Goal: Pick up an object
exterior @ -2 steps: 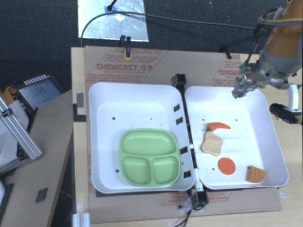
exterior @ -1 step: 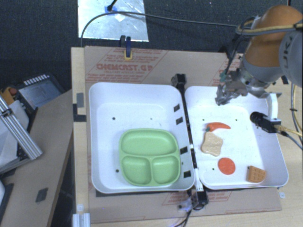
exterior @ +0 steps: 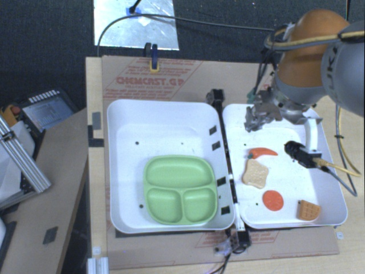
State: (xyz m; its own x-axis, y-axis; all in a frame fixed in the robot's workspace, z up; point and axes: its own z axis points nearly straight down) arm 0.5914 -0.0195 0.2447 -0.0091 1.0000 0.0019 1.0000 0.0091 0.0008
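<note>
Four toy foods: orange chili (exterior: pixel 263 152); tan bread (exterior: pixel 255 173); red disc (exterior: pixel 273 200); waffle (exterior: pixel 308 210).

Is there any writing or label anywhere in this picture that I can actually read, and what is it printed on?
"CHEMCAST GP": red print on the brown board behind the two bins, partly blurred, so the last letters are uncertain.
More red print on that board's front edge below the bins: too blurred to read.
Device with a small screen at the left: anything on it is too small to read.
</note>
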